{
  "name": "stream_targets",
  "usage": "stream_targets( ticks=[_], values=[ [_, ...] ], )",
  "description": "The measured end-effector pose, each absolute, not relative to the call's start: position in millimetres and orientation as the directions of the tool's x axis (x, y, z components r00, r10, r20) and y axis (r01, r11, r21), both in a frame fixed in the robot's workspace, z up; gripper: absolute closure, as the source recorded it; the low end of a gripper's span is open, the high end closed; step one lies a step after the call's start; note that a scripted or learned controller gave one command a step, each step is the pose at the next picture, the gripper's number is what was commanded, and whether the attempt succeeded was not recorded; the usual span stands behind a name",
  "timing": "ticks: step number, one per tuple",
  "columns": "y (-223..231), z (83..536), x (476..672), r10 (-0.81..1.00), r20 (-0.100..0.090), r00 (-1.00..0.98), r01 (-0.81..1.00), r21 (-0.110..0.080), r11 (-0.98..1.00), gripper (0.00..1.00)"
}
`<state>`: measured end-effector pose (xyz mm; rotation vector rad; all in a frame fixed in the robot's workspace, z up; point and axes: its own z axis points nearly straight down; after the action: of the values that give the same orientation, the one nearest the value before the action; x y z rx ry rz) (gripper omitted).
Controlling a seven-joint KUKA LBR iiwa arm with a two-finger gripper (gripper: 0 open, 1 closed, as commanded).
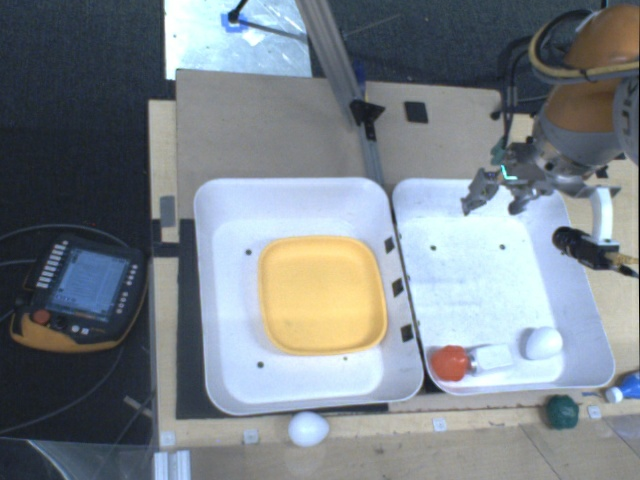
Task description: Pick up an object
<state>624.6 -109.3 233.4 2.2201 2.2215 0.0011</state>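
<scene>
My gripper [497, 197] hangs over the back of the right bin [480, 268], its two dark fingers spread apart with nothing between them. Along that bin's front wall lie a red ball [450, 362], a small white block [492, 357] and a white egg-shaped object [543, 343]. All three are well in front of the gripper. A yellow square plate [322, 293] lies flat in the middle of the left bin [225, 268].
A white egg [308, 429] sits on the bench in front of the left bin. A dark green ball [561, 411] and a blue item [628, 386] lie off the right bin's front corner. A teach pendant [78, 290] rests at far left. A grey pole [335, 48] slants behind the bins.
</scene>
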Motion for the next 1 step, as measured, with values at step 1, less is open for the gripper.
stream_targets(
  ticks=[1],
  values=[
    [-109.3, 233.4, 624.6, 1.000, 0.000, -0.001, 1.000, 0.001, 0.001, 0.00]
  ],
)
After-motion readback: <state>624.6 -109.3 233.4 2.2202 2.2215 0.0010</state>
